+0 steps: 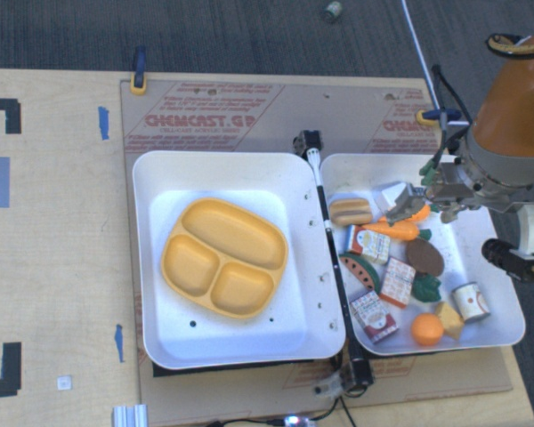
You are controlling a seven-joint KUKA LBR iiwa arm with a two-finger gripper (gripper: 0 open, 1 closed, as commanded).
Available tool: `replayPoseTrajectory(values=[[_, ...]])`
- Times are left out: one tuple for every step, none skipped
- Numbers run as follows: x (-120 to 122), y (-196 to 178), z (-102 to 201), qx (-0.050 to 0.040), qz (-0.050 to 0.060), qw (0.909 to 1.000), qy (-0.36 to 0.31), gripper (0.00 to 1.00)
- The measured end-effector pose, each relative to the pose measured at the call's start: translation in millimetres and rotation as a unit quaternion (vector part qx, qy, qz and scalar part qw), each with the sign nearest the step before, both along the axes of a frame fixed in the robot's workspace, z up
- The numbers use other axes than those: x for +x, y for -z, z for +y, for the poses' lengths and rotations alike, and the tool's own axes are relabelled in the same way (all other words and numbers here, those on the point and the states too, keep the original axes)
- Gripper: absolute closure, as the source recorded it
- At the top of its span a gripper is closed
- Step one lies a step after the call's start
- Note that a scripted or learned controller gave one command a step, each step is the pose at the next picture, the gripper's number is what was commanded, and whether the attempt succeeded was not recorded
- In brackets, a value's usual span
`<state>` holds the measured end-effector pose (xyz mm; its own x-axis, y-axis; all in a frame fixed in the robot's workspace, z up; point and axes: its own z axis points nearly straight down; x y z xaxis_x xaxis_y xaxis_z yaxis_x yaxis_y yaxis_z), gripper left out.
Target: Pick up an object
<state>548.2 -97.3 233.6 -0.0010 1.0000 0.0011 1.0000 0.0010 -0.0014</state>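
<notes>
1. Bench (pixel 53 265): you have a pale wooden surface across the frame, carrying a cardboard sheet (pixel 249 114) under two white bins.
2. Arm (pixel 512 105): it enters at the upper right of the frame, grey with an orange band, and hangs over the upper part of the right bin.
3. Left bin (pixel 151 176): centre of the frame; it holds one yellow divided tray (pixel 224 256), lying flat.
4. Right bin (pixel 507 323): right of centre, crowded with small toy food items, many touching or overlapping.
5. Tool (pixel 427 198): it sits low over the upper middle of the right bin, just above the orange carrot (pixel 399 231). Whether it is released or clenched cannot be told from this view; nothing is visibly gripped.
6. Candidate items: the bun (pixel 351 210) at the bin's upper left, the brown oval piece (pixel 424 258) mid-bin, the orange fruit (pixel 426 329) and the small can (pixel 470 302) at the lower right.
7. Handling judgement: these look like light, stiff plastic, smooth and liable to slip. You would do best taking the carrot across its narrow body, since it lies nearest the tool; neighbours crowding it may be nudged.
</notes>
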Motion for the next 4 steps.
replayPoseTrajectory(values=[[-30, 146, -9, -0.0013, -0.002, 1.0, 0.001, 0.0], [-28, 135, -9, -0.0017, -0.005, 1.0, 0.001, 1.0], [-29, 135, -9, -0.0016, -0.005, 1.0, 0.001, 0.0], [-27, 124, -9, -0.002, -0.007, 1.0, 0.002, 1.0]])
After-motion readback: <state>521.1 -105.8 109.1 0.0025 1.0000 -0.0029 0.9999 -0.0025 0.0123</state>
